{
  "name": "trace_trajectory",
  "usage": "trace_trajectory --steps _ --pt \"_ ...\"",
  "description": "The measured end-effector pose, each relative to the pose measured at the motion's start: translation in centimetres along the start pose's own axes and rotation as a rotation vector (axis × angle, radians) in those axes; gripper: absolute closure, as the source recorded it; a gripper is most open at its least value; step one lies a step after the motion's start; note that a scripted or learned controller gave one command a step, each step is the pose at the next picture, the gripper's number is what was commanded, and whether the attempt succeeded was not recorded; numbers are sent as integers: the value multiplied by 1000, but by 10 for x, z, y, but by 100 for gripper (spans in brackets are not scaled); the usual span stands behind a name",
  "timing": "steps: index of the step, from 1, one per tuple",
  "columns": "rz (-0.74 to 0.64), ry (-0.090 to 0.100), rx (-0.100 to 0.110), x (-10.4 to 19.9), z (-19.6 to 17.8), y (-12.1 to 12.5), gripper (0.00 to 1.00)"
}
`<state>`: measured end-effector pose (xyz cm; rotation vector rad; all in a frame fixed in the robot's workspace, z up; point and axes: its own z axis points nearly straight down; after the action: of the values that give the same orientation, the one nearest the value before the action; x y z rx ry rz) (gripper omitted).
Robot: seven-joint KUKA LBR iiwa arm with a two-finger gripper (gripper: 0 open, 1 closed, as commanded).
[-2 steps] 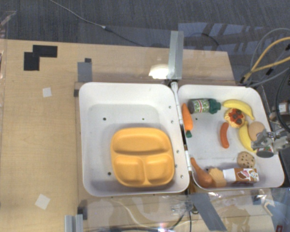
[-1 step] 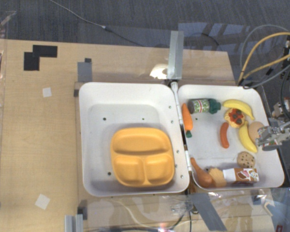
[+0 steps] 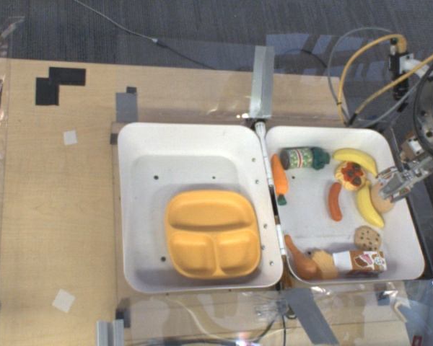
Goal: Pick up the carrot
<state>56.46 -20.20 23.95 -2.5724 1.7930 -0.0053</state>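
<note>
The carrot (image 3: 278, 176) is orange with a green stub at its near end. It lies lengthwise along the left wall of the right bin (image 3: 404, 262), just right of the divider between the two bins. My gripper (image 3: 394, 184) hovers at the right bin's right side, over the lower part of the banana (image 3: 365, 202) and a tan round piece. It is well to the right of the carrot, with nothing visibly held in it.
Also in the right bin are a green bottle (image 3: 305, 157), a red-and-yellow toy (image 3: 351, 175), a sausage (image 3: 335, 201), a cookie (image 3: 366, 237), a drumstick (image 3: 302, 260) and a snack bar (image 3: 361, 260). A yellow divided plate (image 3: 213, 233) sits in the left bin (image 3: 141, 193).
</note>
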Motion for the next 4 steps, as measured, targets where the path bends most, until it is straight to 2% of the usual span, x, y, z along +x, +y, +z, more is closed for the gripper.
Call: trace_trajectory --steps 1,2,3,4 --pt "-141 2 -2 -37 104 68 100" --pt "-212 10 6 -64 -53 49 100" --pt "-235 -8 -9 -65 73 60 100" --pt "-259 10 6 -22 -77 8 100"
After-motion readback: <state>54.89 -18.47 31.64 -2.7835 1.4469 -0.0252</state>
